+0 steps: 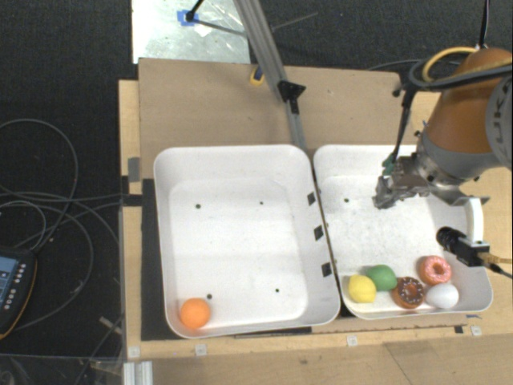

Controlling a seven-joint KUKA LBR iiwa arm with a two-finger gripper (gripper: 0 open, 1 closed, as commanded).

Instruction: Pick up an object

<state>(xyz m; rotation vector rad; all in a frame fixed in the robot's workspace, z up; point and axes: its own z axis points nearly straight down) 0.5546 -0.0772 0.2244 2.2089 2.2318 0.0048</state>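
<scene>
The gripper hangs over the far half of the right bin, above a bare stretch of its white floor. The arm, with its orange band, reaches in from the right behind it. Seen from above, it is a small dark shape, and I cannot tell whether it is released or clenched. The things to pick lie well apart from it. 5 of them are gathered along the near wall of the right bin. A yellow ball sits furthest left, and a green ball is just behind it and touching it. Beside these is a chocolate donut with sprinkles, and a pink donut lies a little further back to its right. A white ball sits in the near right corner, close against both donuts. The left bin holds 1 orange ball, resting in its near left corner. The 2 bins stand side by side on the brown desk, their rims meeting, with small black clips along the shared edge. A grey pole slants down from the top of the view to the far end of that edge. Black cables loop over the dark floor to the left of the desk.
</scene>
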